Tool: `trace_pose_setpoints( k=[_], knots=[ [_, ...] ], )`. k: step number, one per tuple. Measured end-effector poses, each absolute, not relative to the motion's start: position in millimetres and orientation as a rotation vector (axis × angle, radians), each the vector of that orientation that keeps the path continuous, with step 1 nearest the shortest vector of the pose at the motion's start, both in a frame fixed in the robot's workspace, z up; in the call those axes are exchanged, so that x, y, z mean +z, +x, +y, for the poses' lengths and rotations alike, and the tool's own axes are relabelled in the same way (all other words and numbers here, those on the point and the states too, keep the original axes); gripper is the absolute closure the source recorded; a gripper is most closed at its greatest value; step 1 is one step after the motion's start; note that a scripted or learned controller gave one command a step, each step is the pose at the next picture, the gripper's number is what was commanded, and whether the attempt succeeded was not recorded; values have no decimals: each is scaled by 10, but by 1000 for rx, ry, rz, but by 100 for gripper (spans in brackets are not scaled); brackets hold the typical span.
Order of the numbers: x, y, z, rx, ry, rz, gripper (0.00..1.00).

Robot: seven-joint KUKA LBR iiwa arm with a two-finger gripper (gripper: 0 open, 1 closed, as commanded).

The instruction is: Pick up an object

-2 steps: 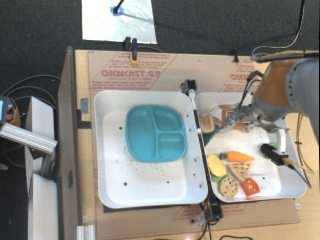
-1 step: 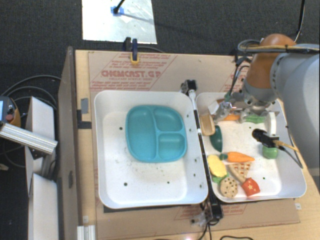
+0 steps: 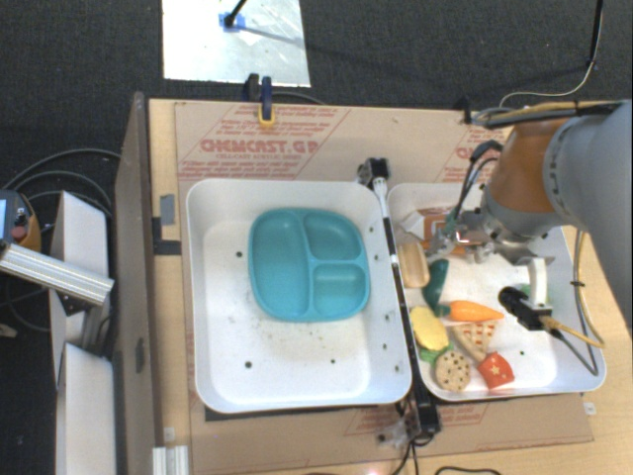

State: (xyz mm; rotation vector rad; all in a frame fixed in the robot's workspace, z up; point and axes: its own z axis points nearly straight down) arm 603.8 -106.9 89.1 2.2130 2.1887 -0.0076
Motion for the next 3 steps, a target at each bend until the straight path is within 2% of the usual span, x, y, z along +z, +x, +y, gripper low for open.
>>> trace_pose_setpoints(
  k=[1, 2, 3],
  knots=[
    [979, 6052, -1010, 0, 2218, 2207, 100],
    [985, 6054, -1044, -4, 2216, 2200, 0],
    [817, 6587, -1016, -73, 2242, 2251, 0]
  ],
)
